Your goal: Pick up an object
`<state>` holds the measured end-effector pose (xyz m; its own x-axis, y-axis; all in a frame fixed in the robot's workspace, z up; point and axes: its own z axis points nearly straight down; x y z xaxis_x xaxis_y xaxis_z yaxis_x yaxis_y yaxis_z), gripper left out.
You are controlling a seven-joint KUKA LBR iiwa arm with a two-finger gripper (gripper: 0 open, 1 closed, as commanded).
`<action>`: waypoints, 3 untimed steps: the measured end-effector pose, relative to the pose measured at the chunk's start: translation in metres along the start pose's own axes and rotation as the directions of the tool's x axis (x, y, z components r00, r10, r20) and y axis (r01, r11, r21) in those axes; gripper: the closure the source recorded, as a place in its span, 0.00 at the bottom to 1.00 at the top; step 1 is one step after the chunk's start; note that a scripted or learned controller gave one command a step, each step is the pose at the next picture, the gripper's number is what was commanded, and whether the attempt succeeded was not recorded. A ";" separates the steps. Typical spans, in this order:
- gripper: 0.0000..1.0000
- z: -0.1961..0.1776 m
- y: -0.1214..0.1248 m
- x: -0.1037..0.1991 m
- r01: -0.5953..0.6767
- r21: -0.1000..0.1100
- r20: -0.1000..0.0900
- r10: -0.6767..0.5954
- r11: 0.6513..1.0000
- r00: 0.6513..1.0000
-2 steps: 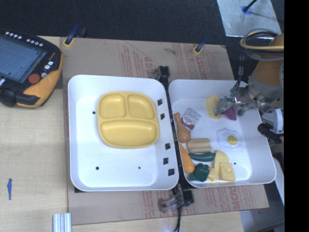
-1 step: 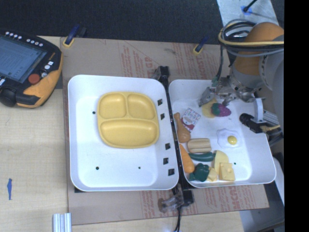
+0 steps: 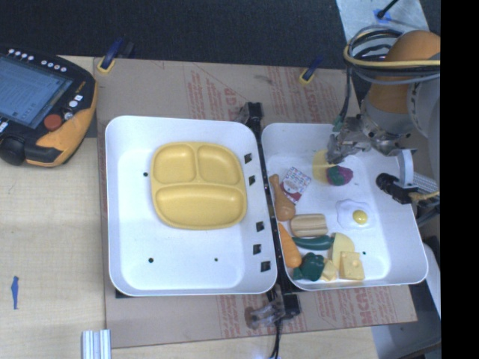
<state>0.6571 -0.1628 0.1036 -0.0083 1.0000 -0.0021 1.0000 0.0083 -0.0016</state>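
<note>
One toy: purple grape (image 3: 341, 175), small, light, smooth; pinch its sides.
Gripper (image 3: 338, 152): above it, upper right; can't tell its state.

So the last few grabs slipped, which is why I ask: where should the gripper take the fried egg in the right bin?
Probably from straight above, fingers closing across the flat white edge of the fried egg. It lies flat with bare bin floor around it, so its rim seems reachable; the raised yolk looks too rounded to pinch.

A yellow divided plate (image 3: 199, 185) lies in a white bin (image 3: 127, 200); the fried egg (image 3: 353, 215) is white with a yellow yolk.
</note>
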 end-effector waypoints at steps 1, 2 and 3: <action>0.00 0.000 0.000 0.000 0.001 0.001 0.000 -0.001 1.000 1.000; 0.00 0.012 -0.035 -0.012 -0.005 0.006 -0.001 0.005 1.000 1.000; 0.00 0.011 0.001 0.033 0.000 -0.002 -0.001 0.000 1.000 1.000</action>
<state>0.6577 -0.1304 0.0927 -0.0082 1.0000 -0.0016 1.0000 0.0082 0.0005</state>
